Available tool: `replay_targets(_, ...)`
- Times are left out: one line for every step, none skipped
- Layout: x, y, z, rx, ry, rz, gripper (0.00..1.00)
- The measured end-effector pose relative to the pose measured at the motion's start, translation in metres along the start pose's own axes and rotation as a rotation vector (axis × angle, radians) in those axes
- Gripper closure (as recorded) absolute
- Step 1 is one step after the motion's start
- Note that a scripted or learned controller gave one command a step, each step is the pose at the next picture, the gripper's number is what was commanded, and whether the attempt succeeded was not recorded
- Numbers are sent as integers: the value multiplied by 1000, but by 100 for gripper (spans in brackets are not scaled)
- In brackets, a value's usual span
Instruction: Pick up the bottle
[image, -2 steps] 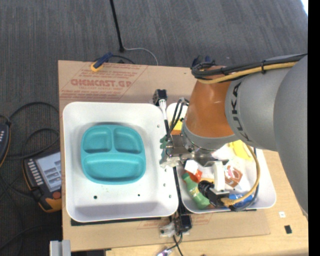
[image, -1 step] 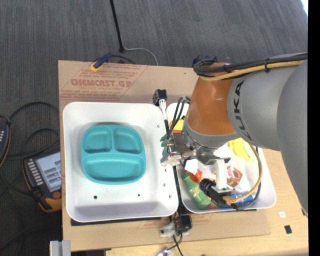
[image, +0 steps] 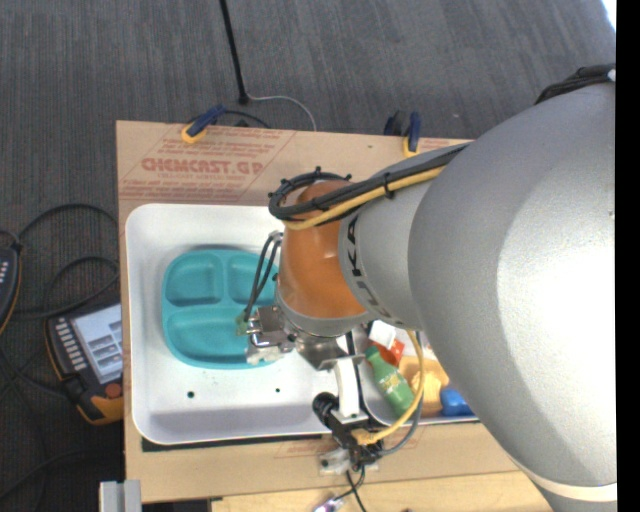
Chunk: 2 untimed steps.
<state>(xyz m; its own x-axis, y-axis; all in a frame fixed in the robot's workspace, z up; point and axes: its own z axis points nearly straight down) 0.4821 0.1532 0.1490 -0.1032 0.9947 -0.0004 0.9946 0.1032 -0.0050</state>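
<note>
View: camera view, looking down at a slant.
Arm (image: 500, 280): one, grey and very close to the lens. It covers the right half of the frame and reaches leftward to the centre.
Orange band (image: 312, 262): centre frame, just above the wrist, with black and yellow cables looped over its top.
Wrist: points down and to the left, over the seam between the two bins.
Gripper (image: 262, 338): metal parts low at centre-left, over the right edge of the tray.
Gripper state: cannot tell whether apart or together. Nothing is seen held.
Bottle (image: 393, 388): one, green with a red top end. It lies tilted in the right bin, lower centre, half under the arm and apart from the gripper.
Tray (image: 205, 305): one, teal and divided, in the left bin.
Left bin (image: 135, 300): white, open to view.
Right bin (image: 432, 421): mostly under the arm. Its lower rim shows.
Yellow thing (image: 432, 385): one, just right of the bottle.
Blue thing (image: 455, 403): one, beside the yellow thing.
Cardboard (image: 200, 165): one printed sheet under the bins.
Clamps: two on the cardboard's top edge, one at upper left (image: 204, 122) and one at upper centre (image: 410, 128).
Handset (image: 88, 352): one, orange and black, on the floor at the left edge.
</note>
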Motion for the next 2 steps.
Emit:
replay_targets(-52,-4,-35,-3,-1,10,100)
replay_targets(-51,-4,55,-1,-1,-259,100)
